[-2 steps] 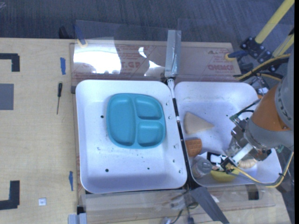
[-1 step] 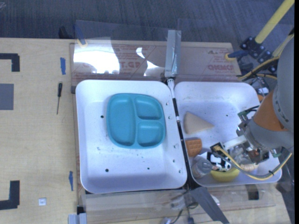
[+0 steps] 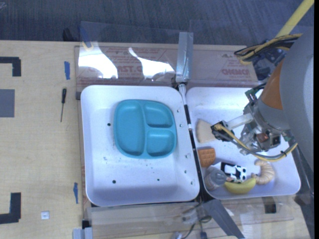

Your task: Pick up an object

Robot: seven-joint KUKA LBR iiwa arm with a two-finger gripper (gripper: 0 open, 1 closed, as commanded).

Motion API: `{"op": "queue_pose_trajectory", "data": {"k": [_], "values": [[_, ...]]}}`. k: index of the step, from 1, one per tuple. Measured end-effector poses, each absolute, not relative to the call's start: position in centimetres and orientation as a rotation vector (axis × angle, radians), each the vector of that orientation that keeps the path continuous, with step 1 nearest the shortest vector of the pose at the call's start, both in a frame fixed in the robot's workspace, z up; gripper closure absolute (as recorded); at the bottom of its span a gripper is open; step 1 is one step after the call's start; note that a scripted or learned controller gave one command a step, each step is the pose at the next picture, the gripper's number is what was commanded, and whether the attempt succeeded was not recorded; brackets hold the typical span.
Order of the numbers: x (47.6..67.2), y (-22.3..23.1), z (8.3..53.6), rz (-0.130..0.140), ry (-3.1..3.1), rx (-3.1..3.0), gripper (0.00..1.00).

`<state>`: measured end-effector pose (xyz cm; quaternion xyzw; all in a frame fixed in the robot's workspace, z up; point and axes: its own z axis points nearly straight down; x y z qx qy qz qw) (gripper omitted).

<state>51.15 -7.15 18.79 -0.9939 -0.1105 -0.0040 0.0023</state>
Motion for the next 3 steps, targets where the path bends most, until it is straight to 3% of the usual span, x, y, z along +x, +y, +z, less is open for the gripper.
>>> {"op": "queue_pose_trajectory", "data": {"k": [1,2,3], "values": [[59.2,-5.9,18.4,0.005,-0.34,-3.122,1.0],[66.0,-4.9,18.4,0.002,-0.319,-3.124,1.0],[65.7,-7.0,18.5,0.005,-0.892,-3.01,1.0]]}}
